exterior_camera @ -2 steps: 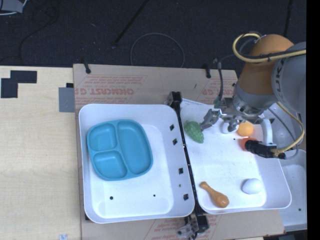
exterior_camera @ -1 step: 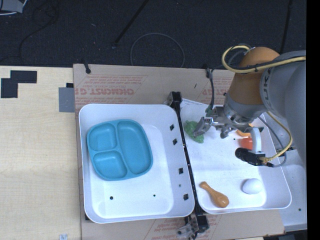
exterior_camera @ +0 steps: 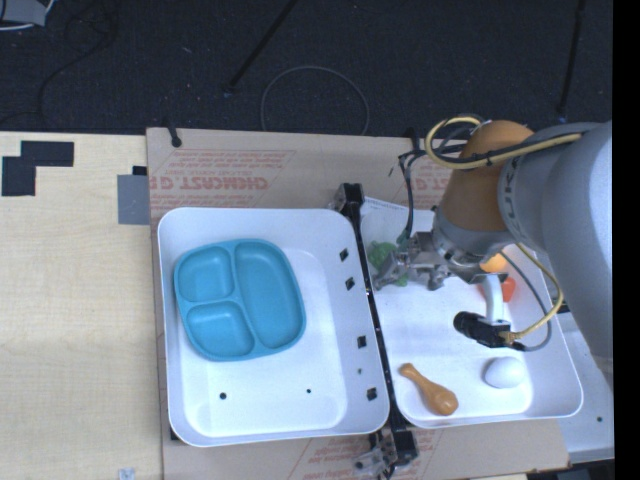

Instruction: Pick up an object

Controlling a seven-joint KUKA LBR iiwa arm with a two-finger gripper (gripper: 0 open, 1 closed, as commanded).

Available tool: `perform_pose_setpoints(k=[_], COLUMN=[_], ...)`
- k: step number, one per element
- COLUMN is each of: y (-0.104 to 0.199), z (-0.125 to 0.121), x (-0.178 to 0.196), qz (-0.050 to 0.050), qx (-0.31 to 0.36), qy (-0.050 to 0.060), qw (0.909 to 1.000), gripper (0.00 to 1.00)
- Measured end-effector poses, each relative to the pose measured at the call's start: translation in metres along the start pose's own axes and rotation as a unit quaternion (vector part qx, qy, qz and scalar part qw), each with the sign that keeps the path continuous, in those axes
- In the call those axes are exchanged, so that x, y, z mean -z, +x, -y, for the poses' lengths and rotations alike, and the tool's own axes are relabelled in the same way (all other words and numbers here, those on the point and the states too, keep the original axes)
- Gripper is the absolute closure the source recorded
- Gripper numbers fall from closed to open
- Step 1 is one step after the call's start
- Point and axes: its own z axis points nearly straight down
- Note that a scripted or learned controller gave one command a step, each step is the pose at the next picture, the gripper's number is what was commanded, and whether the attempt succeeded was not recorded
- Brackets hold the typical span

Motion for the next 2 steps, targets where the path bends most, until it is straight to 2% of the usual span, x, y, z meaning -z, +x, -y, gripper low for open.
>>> perform_pose_setpoints(k=[1, 2], y=[-0.001, -0.004], z=[0.0, 0.001], x=[0.013, 0.055], qz=[0.0, 0.001], qx=[-0.002, -0.004], qy=[-0.001, -0.004], qw=[1.0, 1.0], gripper=[1.0, 1.0])
